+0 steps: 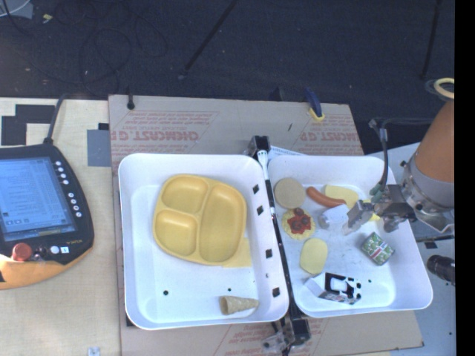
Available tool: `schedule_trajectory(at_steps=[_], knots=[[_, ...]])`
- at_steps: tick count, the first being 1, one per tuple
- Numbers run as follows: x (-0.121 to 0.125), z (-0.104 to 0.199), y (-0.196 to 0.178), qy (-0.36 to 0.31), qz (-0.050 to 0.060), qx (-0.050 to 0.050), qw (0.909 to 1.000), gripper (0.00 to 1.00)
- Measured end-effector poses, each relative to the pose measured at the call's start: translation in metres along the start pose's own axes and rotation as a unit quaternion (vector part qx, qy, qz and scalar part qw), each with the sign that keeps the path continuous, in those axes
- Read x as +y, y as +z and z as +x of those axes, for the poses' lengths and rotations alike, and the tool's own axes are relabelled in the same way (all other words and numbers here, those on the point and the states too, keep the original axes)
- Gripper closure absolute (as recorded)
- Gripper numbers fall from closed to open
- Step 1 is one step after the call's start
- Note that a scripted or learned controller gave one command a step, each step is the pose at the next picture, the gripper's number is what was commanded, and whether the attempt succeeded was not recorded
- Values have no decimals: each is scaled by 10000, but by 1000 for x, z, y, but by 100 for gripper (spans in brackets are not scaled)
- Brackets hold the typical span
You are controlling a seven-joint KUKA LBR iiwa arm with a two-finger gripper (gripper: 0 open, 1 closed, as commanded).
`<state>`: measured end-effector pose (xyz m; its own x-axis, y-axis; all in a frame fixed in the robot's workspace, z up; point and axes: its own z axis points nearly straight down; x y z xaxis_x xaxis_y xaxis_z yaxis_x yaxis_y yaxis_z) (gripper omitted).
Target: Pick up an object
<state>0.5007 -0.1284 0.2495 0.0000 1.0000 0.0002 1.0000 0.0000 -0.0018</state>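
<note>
Camera view, from above at a slant. My gripper hangs over the right bin; whether it is open or closed I cannot tell, and nothing shows between its tips. Beneath and beside it: a sausage, a yellow slice, a tan disc, a small pizza, a yellow oval, a green can and a black-and-white toy. The left bin bears a yellow divided plate and a cone. Both bins rest on cardboard over a pale bench; a control tablet lies at left. The floor beyond is dark, crossed by cables.
</note>
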Motion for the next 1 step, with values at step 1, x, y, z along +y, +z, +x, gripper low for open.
schedule_trajectory(at_steps=[1], knots=[[-29, 31, 150, -6, 79, 28, 10000, 0]])
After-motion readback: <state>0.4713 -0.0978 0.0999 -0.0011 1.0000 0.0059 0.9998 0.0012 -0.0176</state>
